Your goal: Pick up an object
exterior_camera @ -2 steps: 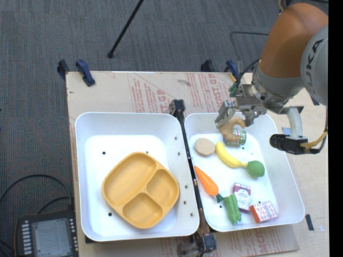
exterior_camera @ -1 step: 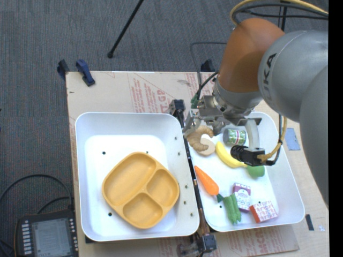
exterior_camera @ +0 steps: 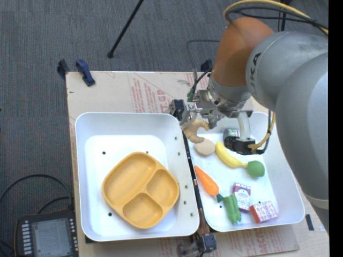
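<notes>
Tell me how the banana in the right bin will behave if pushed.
The banana looks smooth and curved, so it would probably pivot or slide rather than roll straight. It lies against the green ball, which would likely roll away.

Arm (exterior_camera: 292, 95): thick, rounded, smooth grey shell with dark "KUKA" lettering near the joint. Orange band (exterior_camera: 239, 50): glossy, dome-shaped, directly above the wrist. Wrist block (exterior_camera: 222, 101): metallic, fitted with small brackets and connectors, just below the band. Cables: one yellow (exterior_camera: 268, 4), arching over the band; thin black ones (exterior_camera: 199, 82) looping beside the wrist.
</notes>
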